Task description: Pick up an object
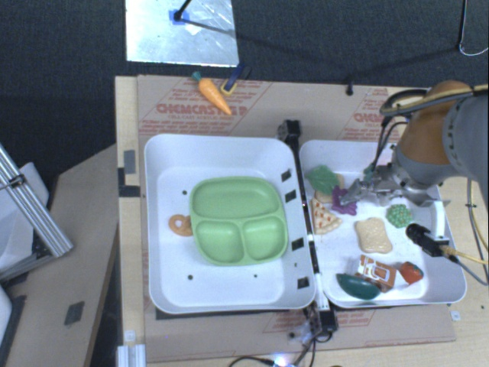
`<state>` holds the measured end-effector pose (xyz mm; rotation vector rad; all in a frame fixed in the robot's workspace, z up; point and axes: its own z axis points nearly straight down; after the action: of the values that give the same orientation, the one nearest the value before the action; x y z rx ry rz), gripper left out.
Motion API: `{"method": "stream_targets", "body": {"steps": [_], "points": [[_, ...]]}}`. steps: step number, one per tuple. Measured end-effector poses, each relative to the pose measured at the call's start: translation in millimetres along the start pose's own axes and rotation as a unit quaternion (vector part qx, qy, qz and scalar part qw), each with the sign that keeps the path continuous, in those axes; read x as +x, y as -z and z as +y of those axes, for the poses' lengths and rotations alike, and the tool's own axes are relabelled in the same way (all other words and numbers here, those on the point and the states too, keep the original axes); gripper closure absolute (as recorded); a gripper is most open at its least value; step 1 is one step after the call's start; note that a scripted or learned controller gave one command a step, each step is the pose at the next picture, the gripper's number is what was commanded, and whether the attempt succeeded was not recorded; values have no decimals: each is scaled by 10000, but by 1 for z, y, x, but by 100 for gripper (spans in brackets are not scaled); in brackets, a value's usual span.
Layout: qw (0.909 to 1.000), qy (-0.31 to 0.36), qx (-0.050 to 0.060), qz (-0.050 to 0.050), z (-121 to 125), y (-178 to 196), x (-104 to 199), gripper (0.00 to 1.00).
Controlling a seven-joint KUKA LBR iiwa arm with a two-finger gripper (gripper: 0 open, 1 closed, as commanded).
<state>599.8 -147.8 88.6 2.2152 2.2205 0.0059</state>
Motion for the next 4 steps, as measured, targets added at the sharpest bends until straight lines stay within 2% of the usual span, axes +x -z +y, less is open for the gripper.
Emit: {"method": "stream_targets", "body": {"steps": [1,2,3,4], "points": [[10000,-2,-29,-8,1,11,0,100],[10000,3,3,-2,-3,73,-1,100],[10000,4,5,-2,-6,118,-5,100],[10000,7,9,0,-5,137,-5,100]]}}
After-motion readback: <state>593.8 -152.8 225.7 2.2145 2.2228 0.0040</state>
